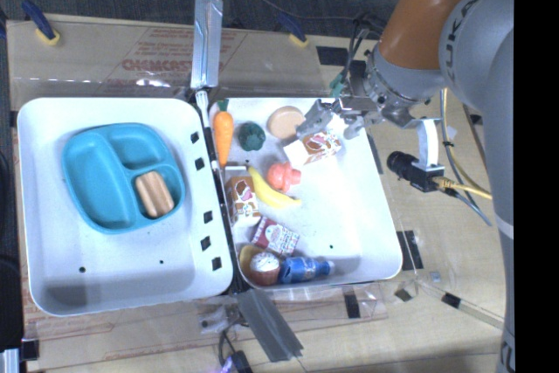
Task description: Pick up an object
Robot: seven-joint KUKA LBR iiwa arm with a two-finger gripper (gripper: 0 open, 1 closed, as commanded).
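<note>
Left bin point(35, 188): a blue divided plate point(105, 166) sits left of the bin divider, with a brown sausage-like item point(154, 193) lying in its lower right compartment.

Right bin point(371, 227), just right of the divider: an orange carrot point(224, 134) lies lengthwise along the divider near the top. Right of the carrot is a dark green round item point(251, 134), then a tan disc point(285, 121). Below the carrot, a brown packet point(242, 196) lies against the divider; a yellow banana point(269, 189) slants beside it, touching a pink round toy point(282, 176). Lower, a small red-and-white packet point(278, 236), a round tin point(259, 265) and a blue bottle point(306, 268) cluster at the bin's bottom edge.

A white carton with red print point(316, 148) sits tilted up and right of the pink toy, near the tan disc. The end effector point(334, 120) is directly at the carton's upper edge; fingers appear to bracket the carton's top, but whether it is clamped on it or released cannot be told from this view.

The grey arm with orange band point(428, 13) enters from right of the carton, over the worktop point(437, 275).
</note>
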